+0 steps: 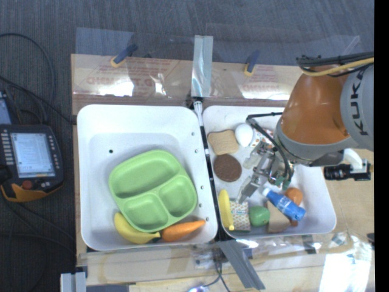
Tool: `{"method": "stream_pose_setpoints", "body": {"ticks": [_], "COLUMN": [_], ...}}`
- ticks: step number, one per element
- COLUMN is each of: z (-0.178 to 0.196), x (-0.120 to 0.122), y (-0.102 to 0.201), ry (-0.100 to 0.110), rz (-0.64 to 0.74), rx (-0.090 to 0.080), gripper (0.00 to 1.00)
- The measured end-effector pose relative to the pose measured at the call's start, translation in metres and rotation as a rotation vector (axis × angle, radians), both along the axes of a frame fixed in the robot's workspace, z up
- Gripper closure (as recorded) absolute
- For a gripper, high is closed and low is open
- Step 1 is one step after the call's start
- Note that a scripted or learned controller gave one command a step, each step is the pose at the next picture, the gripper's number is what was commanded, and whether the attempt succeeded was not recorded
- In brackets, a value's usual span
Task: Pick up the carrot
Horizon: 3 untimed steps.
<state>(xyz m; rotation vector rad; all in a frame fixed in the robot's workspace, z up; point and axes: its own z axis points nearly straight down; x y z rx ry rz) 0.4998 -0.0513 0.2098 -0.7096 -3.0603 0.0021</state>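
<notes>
A: Where is the arm [331,111]?
B: It reaches in from the right, its orange band above the wrist, bent downward to the left.
A: And the end effector [258,174]?
B: Slanted low, its 2 fingers pointing down-left.

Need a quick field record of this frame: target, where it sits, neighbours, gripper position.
target: orange tapered carrot
location: left white bin, front edge
neighbours: yellow banana on its left, green three-compartment plate just behind
gripper: over the right white bin, apart from the carrot
near gripper: blue bottle, round brown cookie
</notes>
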Motion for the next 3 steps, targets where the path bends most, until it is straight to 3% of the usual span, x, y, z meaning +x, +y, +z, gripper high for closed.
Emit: {"method": "stream_pose_setpoints", "body": {"ticks": [1, 2, 3], "z": [-0.027, -0.017, 0.126], "x": [0.023, 0.024, 0.006], "y": [0.000, 0.000, -0.035], "ry": [0.001, -0.002, -0.010], "rz": [-0.038, -0.036, 0.181], "rx": [0.000, -0.002, -0.003], "gripper": [0.00, 1.00, 1.00]}}
